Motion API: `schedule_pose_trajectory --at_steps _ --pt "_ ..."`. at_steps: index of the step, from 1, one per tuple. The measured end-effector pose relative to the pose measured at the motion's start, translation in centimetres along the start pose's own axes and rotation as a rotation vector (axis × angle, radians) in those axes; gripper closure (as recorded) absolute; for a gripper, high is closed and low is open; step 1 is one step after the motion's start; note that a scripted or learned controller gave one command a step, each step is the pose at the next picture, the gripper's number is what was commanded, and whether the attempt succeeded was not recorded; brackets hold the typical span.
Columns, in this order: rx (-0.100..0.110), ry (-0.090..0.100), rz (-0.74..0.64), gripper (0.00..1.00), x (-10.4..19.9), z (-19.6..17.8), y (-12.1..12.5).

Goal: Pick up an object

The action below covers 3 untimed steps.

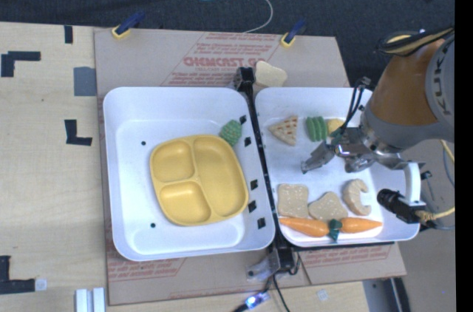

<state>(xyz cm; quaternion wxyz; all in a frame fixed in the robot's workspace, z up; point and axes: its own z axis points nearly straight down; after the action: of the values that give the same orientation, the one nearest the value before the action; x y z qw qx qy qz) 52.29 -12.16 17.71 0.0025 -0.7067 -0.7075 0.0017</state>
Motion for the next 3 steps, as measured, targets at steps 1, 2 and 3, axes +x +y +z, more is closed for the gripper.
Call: schedule_pose_trajectory --at_steps 1,2,3 --pt "0.002 0.000 0.000 0.00 0.3 6.5 -0.2" --pt "-0.005 -0.001 0.001 0.00 0.3 9.3 -0.2" --pt "-0.008 0.003 0.000 1.00 0.5 8.0 0.0"
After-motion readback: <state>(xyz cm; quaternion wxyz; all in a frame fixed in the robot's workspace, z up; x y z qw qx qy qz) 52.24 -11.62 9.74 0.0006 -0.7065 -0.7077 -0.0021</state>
